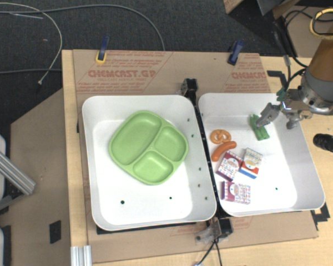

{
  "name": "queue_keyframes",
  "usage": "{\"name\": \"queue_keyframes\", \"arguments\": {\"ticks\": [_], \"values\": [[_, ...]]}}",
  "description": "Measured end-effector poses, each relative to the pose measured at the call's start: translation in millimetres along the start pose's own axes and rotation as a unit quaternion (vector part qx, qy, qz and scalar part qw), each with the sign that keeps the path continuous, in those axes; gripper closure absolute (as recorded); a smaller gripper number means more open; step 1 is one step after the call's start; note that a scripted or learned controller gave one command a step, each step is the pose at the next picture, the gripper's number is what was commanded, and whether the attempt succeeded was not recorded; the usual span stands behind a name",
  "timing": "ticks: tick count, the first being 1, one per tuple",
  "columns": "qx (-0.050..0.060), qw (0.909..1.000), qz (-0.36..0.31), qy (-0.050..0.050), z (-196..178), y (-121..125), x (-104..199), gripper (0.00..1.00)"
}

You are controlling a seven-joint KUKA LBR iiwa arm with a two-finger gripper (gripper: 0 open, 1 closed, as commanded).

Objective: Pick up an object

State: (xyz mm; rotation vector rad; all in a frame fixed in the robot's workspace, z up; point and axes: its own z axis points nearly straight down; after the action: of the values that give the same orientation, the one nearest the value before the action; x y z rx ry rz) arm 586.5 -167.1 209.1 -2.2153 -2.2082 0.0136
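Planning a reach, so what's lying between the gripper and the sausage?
In the camera view, a green block lies just beside the gripper; then bare bin floor to the sausage.

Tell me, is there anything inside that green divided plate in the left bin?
Nothing visible: the green plate shows three bare compartments. It lies flat in the left bin, so whatever is beneath it is covered. The small items lie in the right bin.

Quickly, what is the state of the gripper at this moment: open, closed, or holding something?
Gripper: above the right bin, beside a green block; cannot be told whether open, closed or holding it.
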Motion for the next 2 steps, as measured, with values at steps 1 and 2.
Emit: {"name": "queue_keyframes", "arguments": {"ticks": [1, 2], "values": [[-0.007, 1.0, -0.002, -0.001, -8.7, 2.8, 0.6, 0.0], [-0.006, 1.0, -0.002, -0.001, 36.0, 11.1, 0.1, 0.0]]}}
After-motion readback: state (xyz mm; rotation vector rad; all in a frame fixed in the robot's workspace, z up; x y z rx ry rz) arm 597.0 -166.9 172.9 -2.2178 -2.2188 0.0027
